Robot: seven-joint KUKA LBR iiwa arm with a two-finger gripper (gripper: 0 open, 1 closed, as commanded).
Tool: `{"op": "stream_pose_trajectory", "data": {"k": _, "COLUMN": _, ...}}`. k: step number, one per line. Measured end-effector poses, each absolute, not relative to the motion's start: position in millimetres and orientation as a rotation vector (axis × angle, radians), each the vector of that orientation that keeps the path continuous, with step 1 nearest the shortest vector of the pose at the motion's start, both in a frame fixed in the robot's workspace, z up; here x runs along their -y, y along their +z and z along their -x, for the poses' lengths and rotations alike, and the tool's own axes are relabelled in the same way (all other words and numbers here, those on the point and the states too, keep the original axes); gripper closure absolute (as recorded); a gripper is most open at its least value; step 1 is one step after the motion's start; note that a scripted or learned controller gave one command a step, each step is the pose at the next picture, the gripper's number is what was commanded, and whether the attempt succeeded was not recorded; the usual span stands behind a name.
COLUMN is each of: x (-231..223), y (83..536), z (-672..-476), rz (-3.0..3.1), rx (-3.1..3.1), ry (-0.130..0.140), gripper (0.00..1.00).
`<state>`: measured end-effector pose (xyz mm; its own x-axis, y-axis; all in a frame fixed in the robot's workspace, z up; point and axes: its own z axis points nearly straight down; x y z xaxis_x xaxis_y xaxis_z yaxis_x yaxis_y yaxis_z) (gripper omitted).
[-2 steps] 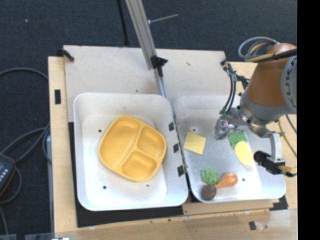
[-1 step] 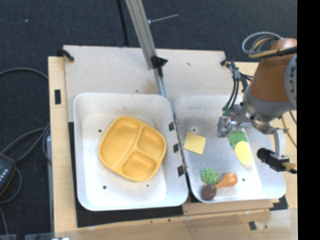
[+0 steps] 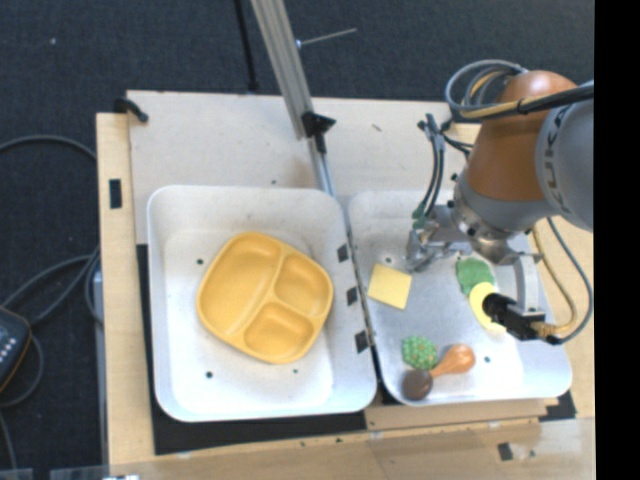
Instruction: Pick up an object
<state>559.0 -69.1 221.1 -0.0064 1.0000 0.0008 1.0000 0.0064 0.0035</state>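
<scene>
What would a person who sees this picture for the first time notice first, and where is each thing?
The big yellow divided plate lies alone in the left bin. The grey and orange arm hangs over the right bin, its gripper near the yellow square block. Small toys cluster at that bin's front, among them a green bumpy ball.

Yellow tray (image 3: 264, 296) in left bin (image 3: 170, 218); gripper (image 3: 425, 251) over right bin (image 3: 545, 373)

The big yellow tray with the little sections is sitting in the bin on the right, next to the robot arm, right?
Not quite. The camera view shows the yellow tray in the left bin. The right bin, by the robot arm, holds the small toys instead.
</scene>
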Motion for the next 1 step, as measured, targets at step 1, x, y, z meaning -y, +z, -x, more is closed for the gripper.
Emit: {"op": "stream_pose_trajectory", "data": {"k": 1, "x": 24.1, "y": 219.7, "z": -565.9, "rz": -2.213, "rx": -2.228, "ry": 0.004, "gripper": 1.0}}
